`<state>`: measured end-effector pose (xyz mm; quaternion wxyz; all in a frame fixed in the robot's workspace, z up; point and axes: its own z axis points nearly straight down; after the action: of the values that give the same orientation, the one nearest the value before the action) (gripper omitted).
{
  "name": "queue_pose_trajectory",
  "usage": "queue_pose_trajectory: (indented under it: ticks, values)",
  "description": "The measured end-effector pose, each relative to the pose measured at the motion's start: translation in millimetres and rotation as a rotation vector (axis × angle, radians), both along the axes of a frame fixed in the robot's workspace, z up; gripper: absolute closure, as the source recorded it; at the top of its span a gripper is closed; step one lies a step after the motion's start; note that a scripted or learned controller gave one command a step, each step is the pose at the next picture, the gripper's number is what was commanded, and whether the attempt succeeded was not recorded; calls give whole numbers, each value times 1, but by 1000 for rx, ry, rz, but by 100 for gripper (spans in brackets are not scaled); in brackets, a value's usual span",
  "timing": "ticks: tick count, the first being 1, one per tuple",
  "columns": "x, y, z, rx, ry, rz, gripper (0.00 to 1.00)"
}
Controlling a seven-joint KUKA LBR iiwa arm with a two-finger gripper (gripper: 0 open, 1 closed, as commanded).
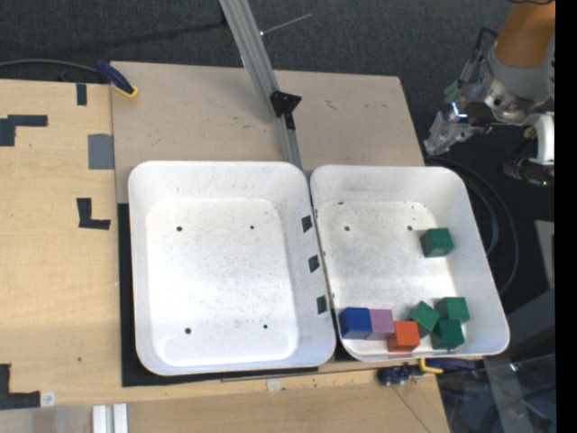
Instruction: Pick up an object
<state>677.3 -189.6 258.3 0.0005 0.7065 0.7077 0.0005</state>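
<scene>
The right bin (pixel 388 197) holds several small blocks. A green cube (pixel 436 242) lies alone near its right wall. Along its near edge sit a blue cube (pixel 355 322), a purple cube (pixel 381 322), an orange cube (pixel 406 335) and three green blocks (pixel 444 319) bunched in the near right corner. My gripper (pixel 448 132) hangs beyond the bin's far right corner, off the bench edge, well apart from every block, with nothing seen in it.
The left bin (pixel 216 269) lies beside the right one. A slanted metal rail (pixel 257 57) with a black clamp runs from the top down to the gap between the bins. A blue and yellow tool (pixel 117 78) rests at the bench's far left.
</scene>
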Motion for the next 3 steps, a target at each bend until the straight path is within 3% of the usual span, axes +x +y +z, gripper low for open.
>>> queue_pose_trajectory:
  ticks: [3]
  values:
    - [-81, 138, -16, 2, 4, 4, 100]
